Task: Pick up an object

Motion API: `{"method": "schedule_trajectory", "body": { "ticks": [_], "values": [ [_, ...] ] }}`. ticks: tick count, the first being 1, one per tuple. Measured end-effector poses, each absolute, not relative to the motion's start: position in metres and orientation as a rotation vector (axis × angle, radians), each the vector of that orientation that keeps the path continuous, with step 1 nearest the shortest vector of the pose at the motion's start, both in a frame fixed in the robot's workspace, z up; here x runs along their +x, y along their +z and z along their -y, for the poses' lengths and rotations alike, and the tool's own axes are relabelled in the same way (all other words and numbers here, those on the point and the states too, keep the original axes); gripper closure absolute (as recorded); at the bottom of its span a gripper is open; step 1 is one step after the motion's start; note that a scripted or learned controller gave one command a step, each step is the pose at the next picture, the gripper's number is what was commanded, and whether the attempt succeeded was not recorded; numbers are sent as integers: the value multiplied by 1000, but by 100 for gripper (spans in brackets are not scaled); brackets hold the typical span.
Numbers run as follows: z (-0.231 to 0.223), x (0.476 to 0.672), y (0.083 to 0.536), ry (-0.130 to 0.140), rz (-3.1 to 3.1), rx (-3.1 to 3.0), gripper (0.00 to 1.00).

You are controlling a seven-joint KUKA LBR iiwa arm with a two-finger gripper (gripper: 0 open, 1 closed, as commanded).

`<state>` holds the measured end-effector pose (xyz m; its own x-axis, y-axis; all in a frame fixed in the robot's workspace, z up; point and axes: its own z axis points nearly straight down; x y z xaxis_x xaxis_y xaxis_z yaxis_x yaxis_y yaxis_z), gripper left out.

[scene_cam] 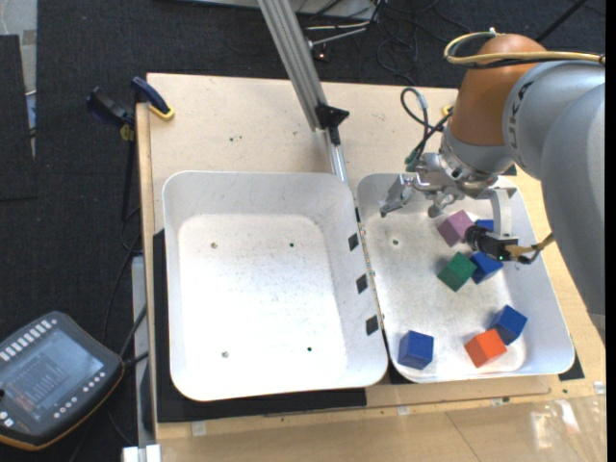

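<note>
Several small blocks lie in the right bin (pixel 539 287). A purple block (pixel 454 227) sits near the bin's far end, with a green block (pixel 457 272) and a blue block (pixel 487 264) just in front of it. Near the front edge are a blue block (pixel 416 348), an orange block (pixel 485 346) and another blue block (pixel 510 322). My gripper (pixel 419 200) hangs over the far left part of the right bin, just left of and behind the purple block. It is open, with nothing between its fingers.
The left bin (pixel 183 258) lies beside the right one, their rims meeting in the middle. A slanted metal rod (pixel 298 65) reaches down to the bins' far junction. A blue-and-yellow clamp (pixel 149 99) grips the bench's far left corner. A teach pendant (pixel 48 378) sits at lower left.
</note>
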<state>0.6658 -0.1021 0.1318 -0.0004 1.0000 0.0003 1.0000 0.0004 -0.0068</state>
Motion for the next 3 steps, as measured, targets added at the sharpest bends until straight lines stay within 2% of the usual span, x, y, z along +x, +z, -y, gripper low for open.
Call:
{"method": "schedule_trajectory", "body": {
  "ticks": [1, 2, 3],
  "values": [
    [101, 665, 93, 5, 2219, -2219, 0],
    [101, 667, 106, -2, 2222, -2223, 100],
    [101, 667, 171, -7, 2228, -2225, 100]
  ]
}}
